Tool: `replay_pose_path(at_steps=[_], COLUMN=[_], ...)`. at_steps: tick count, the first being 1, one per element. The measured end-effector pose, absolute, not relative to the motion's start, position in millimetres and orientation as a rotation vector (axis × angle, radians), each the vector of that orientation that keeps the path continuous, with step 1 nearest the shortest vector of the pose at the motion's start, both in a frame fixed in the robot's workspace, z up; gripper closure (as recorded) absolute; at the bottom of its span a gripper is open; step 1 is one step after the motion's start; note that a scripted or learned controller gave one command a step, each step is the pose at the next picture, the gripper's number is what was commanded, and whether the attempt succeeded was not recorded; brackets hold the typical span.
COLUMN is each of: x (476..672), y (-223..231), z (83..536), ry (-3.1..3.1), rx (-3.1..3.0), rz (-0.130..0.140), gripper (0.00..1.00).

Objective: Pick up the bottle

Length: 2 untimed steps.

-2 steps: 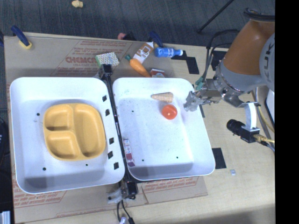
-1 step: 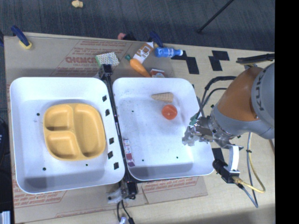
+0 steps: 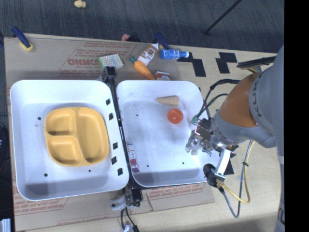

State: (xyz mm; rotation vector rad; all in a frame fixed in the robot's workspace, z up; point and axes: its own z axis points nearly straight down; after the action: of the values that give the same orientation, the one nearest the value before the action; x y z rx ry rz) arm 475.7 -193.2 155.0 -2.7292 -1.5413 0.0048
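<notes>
A small blue bottle lies on its side on the bench behind the right bin, outside it. A white and orange bottle-like item lies just to its left. My gripper hangs low over the right bin's right side, near the wall and far from both bottles. Inside that bin a red ball and a tan wedge lie up and to the left of the gripper. I see nothing held in the gripper.
The left bin holds a yellow divided plate. An orange carrot and a green patterned packet lie on the bench behind the bins. Cables trail from the wrist at the lower right.
</notes>
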Motion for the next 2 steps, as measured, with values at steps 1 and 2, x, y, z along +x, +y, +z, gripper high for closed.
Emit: replay_pose_path(at_steps=[1,2], x=[476.2,475.6], y=[-189.3,-187.1], z=[174.9,150.2], ry=[-0.903,-0.325], rx=[-3.004,-3.118], rz=[0.004,0.007], gripper=[1.0,1.0])
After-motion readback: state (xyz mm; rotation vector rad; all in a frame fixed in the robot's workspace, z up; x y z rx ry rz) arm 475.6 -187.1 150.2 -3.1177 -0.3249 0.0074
